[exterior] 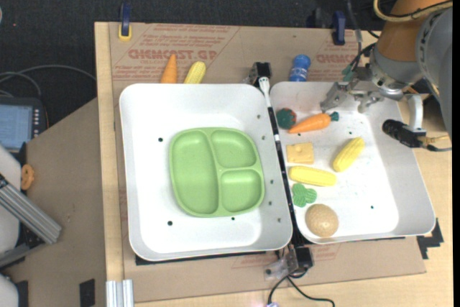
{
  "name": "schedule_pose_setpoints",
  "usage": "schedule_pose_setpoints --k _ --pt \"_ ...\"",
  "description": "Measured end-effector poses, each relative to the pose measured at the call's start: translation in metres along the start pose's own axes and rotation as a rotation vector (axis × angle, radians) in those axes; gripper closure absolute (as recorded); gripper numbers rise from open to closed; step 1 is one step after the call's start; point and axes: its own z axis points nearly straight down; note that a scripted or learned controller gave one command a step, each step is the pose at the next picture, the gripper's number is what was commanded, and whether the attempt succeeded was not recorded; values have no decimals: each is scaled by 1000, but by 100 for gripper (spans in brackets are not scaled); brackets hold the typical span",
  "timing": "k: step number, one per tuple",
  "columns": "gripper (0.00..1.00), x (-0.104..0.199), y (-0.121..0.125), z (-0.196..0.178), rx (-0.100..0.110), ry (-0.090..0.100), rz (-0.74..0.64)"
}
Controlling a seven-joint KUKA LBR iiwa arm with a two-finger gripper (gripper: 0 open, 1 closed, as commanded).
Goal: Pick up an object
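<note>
The gripper [338,103], whether spread or closed I cannot tell, hangs just over the green leafy tip of an orange toy carrot [310,124] lying tilted near the right bin's [402,216] back-left corner.

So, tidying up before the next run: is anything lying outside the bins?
Yes. A carrot and a corn cob lie on the bench behind the left bin, and a blue bottle lies behind the right bin. Nothing looks spilled or damaged.
</note>
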Motion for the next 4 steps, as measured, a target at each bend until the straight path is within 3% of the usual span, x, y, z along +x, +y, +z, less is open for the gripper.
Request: schedule_pose_setpoints --k 1,2,3,4 --pt "0 -20 -57 24 11 5 0" --pt "0 1 -119 22 11 7 -2" --pt "100 -1 -116 11 2 3 -1" --pt "100 72 -93 22 2 6 -10"
